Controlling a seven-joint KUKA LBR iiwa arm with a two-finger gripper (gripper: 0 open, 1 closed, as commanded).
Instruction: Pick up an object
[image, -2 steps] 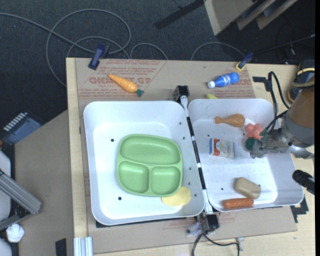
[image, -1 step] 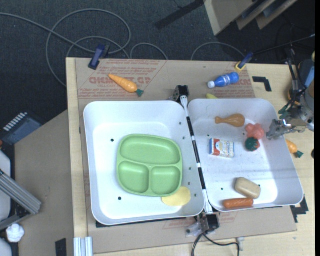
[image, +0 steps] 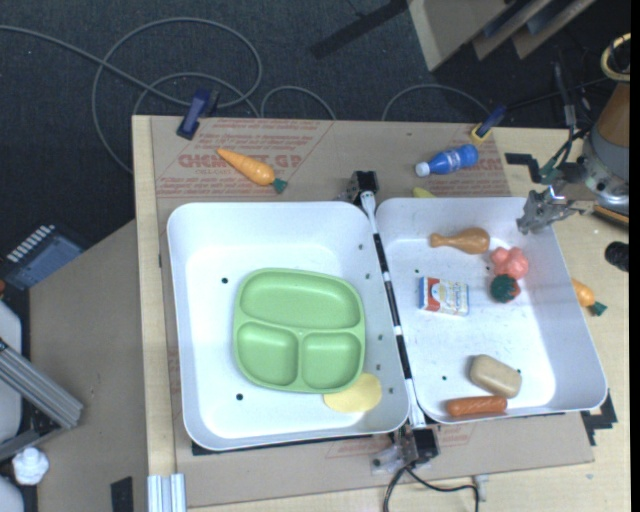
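Two shallow white plastic bins sit side by side on a cardboard-covered bench (image: 250, 480): the left bin (image: 200, 250) holds a light green three-compartment tray (image: 298, 328) with a pale yellow disc (image: 352, 397) touching its near right corner. The right bin (image: 560, 390) holds a tan toy drumstick (image: 462, 240), a pink lump (image: 511, 262) beside a dark green ball (image: 503, 289), a small red, white and blue packet (image: 443, 297), a beige bread roll (image: 495, 375) and an orange-red sausage (image: 476, 406). The metal gripper (image: 541, 210) hovers at that bin's far right corner, while an orange toy carrot (image: 248, 167) and a blue and white bottle (image: 447, 161) lie on the bench beyond the bins.

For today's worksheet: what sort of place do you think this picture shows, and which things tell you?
Probably a robot lab bench: two white bins clamped side by side, toy food such as a carrot, and loose cables on the floor.
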